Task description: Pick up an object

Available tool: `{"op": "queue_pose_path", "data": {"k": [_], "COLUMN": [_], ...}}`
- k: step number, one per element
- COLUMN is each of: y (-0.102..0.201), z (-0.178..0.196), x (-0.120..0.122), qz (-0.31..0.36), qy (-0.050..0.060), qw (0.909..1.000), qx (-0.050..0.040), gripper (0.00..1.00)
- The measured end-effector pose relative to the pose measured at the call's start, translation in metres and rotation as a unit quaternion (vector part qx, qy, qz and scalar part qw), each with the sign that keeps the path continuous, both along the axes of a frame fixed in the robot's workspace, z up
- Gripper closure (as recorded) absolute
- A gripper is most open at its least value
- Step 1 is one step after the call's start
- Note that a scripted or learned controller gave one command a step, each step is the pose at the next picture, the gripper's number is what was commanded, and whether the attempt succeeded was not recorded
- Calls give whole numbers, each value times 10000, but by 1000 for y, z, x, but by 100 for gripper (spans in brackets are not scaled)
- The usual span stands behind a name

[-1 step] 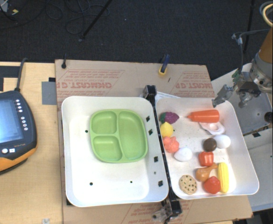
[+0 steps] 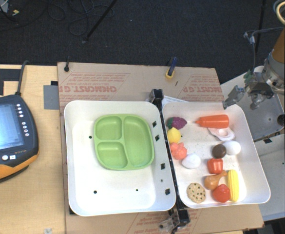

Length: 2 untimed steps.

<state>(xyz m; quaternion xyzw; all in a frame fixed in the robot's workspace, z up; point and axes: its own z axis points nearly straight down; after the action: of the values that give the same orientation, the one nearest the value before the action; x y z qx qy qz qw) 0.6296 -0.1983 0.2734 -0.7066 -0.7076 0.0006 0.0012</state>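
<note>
Resting on a light wooden bench (image 2: 30,199) topped with a printed cardboard sheet (image 2: 132,82), two shallow white bins sit side by side; all places below are given relative to the green tray.

Green tray (image 2: 123,142): three compartments, lying flat in the left bin (image 2: 84,189), nothing in it.

Right bin (image 2: 256,179), just right of the tray across the black hinge strip (image 2: 166,155), holding toy foods:
- purple piece (image 2: 179,122), right of the tray and level with its upper edge
- yellow piece (image 2: 174,135), right of the tray, touching the purple one from below
- pink piece (image 2: 178,151), right of the tray's lower half
- white egg-like piece (image 2: 191,161), further right and lower
- orange carrot (image 2: 213,121), lying on its side, well right, level with the tray's upper edge
- dark round piece (image 2: 218,151) with a white ball (image 2: 232,147) beside it, far right
- red pieces (image 2: 215,166) (image 2: 221,193), corn cob (image 2: 233,185), tan piece (image 2: 212,181), clustered far right and below
- cookie (image 2: 197,192), lower right of the tray

Gripper (image 2: 252,94): up and far right of the tray, above the right bin's upper right corner, holding nothing visible; whether wide or narrow cannot be told.

Teach pendant (image 2: 8,135), screen lit, well left of the tray on the bench. Blue-yellow clamp (image 2: 171,69) above the tray at the cardboard's top edge. Dark carpet with cables (image 2: 84,13) beyond the bench
</note>
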Motion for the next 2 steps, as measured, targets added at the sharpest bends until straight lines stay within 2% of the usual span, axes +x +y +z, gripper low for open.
{"op": "queue_pose_path", "data": {"k": [2], "y": [13], "z": [-94], "x": [-6], "qz": [7], "qy": [16], "qw": [10000], "qx": [0], "gripper": [0]}}
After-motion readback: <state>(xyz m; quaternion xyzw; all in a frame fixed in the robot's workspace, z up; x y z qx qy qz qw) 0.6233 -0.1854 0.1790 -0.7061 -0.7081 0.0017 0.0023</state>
